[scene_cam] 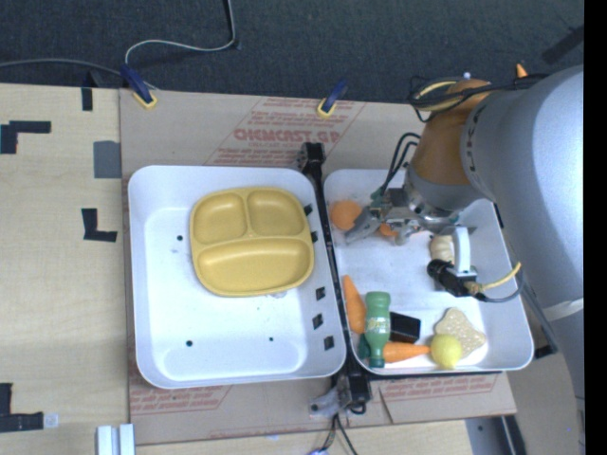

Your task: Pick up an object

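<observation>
Reaching in over the right-hand shallow white bin (507,282), the grey arm's two-finger gripper (379,218) sits low near that bin's far left corner, close against a small round orange toy (343,214). Whether that toy is actually between the gripper's tips, or merely beside them, cannot be told from this angle, and how wide the jaws stand is equally unclear.

Along the bin's near edge lie an orange carrot-shaped piece (353,303), a green plastic bottle (377,324), a yellow lemon-like ball (446,351) and a pale bread-shaped piece (461,328). The left-hand white bin (161,282) carries a yellow divided plastic plate (252,240).

Judging from this, the approach looks done; a confirmed grasp and the lift remain.
</observation>
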Robot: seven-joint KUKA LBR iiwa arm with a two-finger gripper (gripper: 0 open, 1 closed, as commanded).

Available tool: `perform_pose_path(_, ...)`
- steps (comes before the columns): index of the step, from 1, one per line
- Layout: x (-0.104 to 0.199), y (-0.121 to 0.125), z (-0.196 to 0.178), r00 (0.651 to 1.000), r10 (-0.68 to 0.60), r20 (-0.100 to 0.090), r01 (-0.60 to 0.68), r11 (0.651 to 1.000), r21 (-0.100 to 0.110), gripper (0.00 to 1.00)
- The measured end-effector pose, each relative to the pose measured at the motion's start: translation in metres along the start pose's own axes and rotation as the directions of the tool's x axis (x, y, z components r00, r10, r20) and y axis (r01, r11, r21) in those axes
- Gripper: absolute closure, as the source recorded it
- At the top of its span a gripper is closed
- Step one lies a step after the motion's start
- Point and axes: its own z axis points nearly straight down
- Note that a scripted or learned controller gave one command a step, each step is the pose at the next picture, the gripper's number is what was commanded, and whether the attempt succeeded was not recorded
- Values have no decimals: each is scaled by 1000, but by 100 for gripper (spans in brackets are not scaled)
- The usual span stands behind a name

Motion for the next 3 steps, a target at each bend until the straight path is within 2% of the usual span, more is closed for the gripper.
perform_pose_path(1,0,0,-9,1000,-1,-1,1,1000,1,100)
perform_pose_path(2,0,0,-9,1000,-1,0,1,1000,1,0)
perform_pose_path(3,1,0,-18,1000,-1,-1,1,1000,3,100)
